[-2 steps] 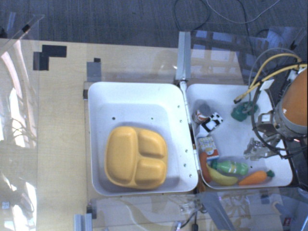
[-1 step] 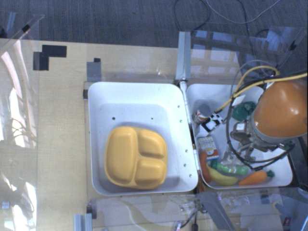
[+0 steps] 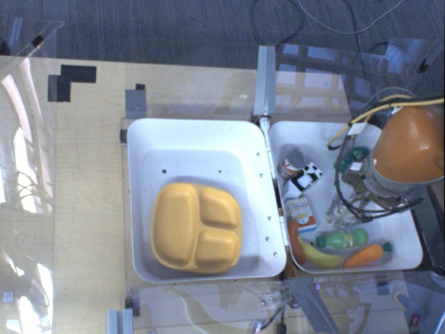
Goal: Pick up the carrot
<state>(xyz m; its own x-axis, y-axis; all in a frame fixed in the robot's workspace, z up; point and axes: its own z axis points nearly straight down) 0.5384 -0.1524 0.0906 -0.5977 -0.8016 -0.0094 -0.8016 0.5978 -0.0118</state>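
While the arm (image 3: 410, 145) hangs over the right bin (image 3: 414, 256), its gripper (image 3: 348, 211) sits low above the bin floor, just above and to the left of the carrot (image 3: 365, 255). Wires and linkage clutter the gripper's end, and I cannot tell how it is set.

From this one overhead camera, the carrot lies in the near right corner of the right bin, its green top (image 3: 386, 245) pointing right. A green bottle (image 3: 342, 240) lies just beside it on the far side, and a banana (image 3: 318, 254) curves along the near wall, its tip meeting the carrot's thin end. A small carton (image 3: 301, 211) and a black-and-white toy (image 3: 304, 175) sit further back. The left bin (image 3: 139, 186) holds a yellow sectioned tray (image 3: 197, 225).

My worry is the crowding: a descent slightly off could close on the bottle instead, or nudge the banana and roll the carrot against the wall, where there is little room for a grip.

The orange band and wrist hide part of the bin behind them, and glare on the near glass blurs the bin's front edge.
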